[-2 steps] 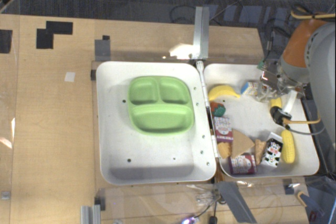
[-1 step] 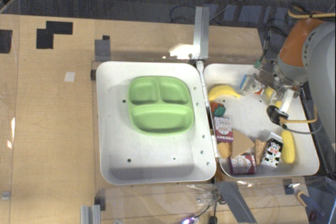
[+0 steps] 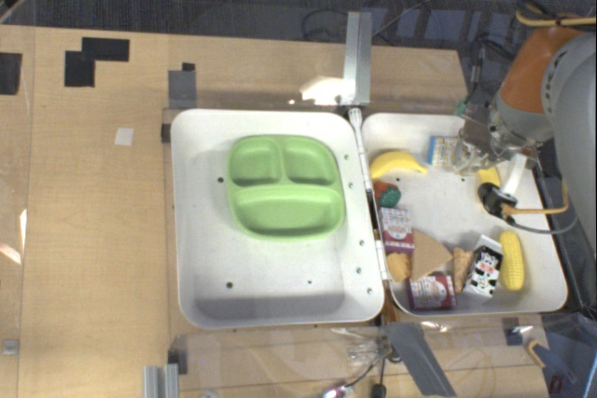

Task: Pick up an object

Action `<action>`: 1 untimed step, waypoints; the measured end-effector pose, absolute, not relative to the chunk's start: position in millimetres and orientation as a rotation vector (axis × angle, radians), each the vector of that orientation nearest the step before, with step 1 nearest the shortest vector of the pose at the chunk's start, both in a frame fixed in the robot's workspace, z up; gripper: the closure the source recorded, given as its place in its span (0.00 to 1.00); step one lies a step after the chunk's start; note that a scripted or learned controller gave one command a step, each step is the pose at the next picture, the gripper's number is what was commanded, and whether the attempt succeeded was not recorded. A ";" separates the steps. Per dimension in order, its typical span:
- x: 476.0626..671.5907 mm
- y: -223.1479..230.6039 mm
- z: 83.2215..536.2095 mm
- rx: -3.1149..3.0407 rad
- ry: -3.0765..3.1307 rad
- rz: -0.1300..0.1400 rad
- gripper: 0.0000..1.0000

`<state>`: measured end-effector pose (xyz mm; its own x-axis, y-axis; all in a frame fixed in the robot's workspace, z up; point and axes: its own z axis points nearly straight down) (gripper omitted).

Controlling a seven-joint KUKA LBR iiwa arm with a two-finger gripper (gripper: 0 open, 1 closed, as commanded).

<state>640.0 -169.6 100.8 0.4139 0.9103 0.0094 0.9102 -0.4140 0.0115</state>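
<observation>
The arm (image 3: pixel 550 89) is cut off by the right edge.

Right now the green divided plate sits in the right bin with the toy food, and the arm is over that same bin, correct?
Not quite. The camera view shows the green divided plate in the left bin; the toy food and the arm are at the right bin.

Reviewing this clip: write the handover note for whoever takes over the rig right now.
Hand: low over the right bin's upper area, beside a small blue-and-white packet; finger state unclear, nothing seen held.
Right bin contents: banana, corn cob, cow-print carton, other toy food.
Left bin: green divided plate.
Done: nothing visibly picked.
Left: grasp one item and lift it.
</observation>
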 end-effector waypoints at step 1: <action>664.4 -164.0 87.5 2.913 1.168 0.007 1.00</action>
